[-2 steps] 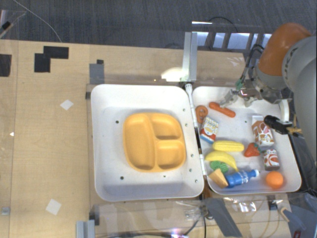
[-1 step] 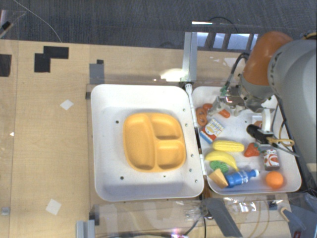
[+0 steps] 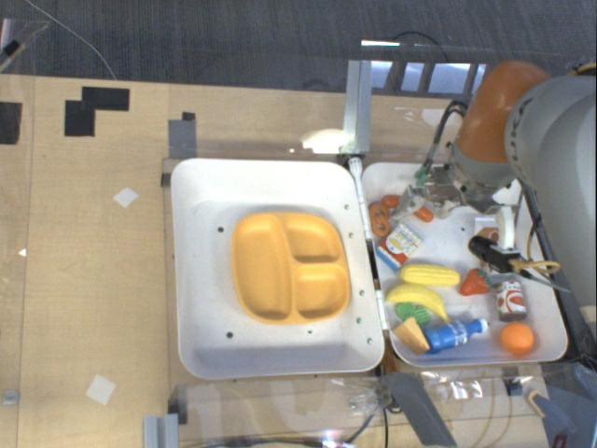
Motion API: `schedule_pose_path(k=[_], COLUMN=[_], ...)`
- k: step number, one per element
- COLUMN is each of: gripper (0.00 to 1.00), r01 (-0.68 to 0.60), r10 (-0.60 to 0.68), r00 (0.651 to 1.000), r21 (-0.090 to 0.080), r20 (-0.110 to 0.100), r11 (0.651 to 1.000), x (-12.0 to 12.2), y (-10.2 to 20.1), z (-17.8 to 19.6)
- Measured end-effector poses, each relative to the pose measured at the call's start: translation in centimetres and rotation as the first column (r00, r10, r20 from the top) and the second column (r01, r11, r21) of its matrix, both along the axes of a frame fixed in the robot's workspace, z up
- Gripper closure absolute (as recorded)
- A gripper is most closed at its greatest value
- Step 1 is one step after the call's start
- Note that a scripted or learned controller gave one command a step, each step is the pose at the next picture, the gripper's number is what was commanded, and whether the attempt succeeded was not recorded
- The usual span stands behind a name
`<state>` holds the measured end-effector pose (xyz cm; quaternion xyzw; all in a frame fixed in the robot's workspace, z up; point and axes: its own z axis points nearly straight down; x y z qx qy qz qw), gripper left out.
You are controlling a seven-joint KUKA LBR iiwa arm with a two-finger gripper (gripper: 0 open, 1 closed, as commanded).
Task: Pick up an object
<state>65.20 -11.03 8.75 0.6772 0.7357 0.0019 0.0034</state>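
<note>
The right bin (image 3: 552, 348) holds several small items. An orange pretzel-like piece (image 3: 381, 215) and a white snack packet (image 3: 403, 241) lie at its left. Below them are a yellow corn cob (image 3: 429, 274), a banana (image 3: 417, 297), a blue bottle (image 3: 454, 334) and a tan wedge (image 3: 409, 336). A red piece (image 3: 474, 284), a small can (image 3: 509, 299) and an orange (image 3: 517, 339) sit to the right. My gripper (image 3: 436, 194) hangs low over the bin's far part, just above a small orange bit (image 3: 424, 215).
The left bin (image 3: 201, 343) bears a yellow divided tray (image 3: 287, 264) in its middle. A metal post (image 3: 358, 110) stands behind the wall between the bins. The arm's grey body covers the right bin's far right corner.
</note>
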Motion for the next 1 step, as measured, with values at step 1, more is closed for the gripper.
schedule_pose_path(k=[1], gripper=[0.0], r01=[-0.126], r10=[0.126], r00=[0.992], r21=[-0.001], r20=[0.001], r11=[0.992], x=[0.9], y=[0.09], z=[0.06])
